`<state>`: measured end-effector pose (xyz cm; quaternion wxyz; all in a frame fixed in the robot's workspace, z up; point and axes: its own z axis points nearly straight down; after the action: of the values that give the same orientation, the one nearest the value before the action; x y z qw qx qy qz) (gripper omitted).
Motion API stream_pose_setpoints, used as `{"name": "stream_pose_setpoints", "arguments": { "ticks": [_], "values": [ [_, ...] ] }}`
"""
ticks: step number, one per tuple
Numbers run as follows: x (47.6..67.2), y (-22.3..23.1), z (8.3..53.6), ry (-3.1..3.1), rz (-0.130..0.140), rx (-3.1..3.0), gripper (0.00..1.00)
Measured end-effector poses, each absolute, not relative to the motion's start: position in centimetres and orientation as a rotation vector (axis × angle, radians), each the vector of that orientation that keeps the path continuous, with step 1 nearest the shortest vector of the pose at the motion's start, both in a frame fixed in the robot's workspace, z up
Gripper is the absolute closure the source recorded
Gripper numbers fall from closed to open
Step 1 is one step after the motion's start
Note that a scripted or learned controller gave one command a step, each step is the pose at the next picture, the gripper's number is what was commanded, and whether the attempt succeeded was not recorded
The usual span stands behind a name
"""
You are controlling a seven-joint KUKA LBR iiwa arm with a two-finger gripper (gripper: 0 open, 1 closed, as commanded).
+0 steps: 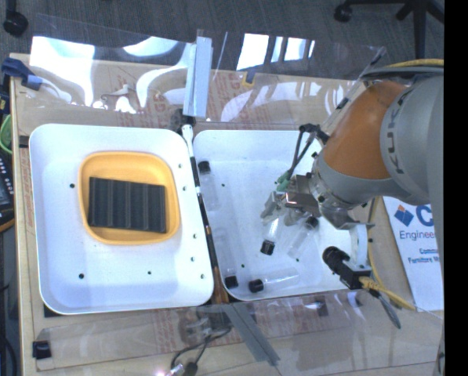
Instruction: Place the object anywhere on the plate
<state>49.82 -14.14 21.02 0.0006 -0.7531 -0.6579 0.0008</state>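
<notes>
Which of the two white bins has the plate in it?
The left white bin: it holds the yellow plate with a dark ribbed centre. The right white bin holds the gripper.

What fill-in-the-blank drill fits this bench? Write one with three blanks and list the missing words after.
1. The yellow plate lies in the ____ white bin as the camera sees it.
2. The dark ridged insert sits ____ the yellow plate.
3. The gripper hangs over the ____ white bin, near some small clear bottles with black caps.

Missing words: left; on; right
</notes>
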Motion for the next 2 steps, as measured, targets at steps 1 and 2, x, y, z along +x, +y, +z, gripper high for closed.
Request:
{"name": "stream_pose_setpoints", "arguments": {
  "ticks": [1, 2],
  "values": [
    [47.6, -7.0, 19.0, -2.354, 0.005, -2.071, 1.0],
    [51.5, -4.6, 20.2, -2.422, 0.002, -1.998, 1.0]
  ]
}}
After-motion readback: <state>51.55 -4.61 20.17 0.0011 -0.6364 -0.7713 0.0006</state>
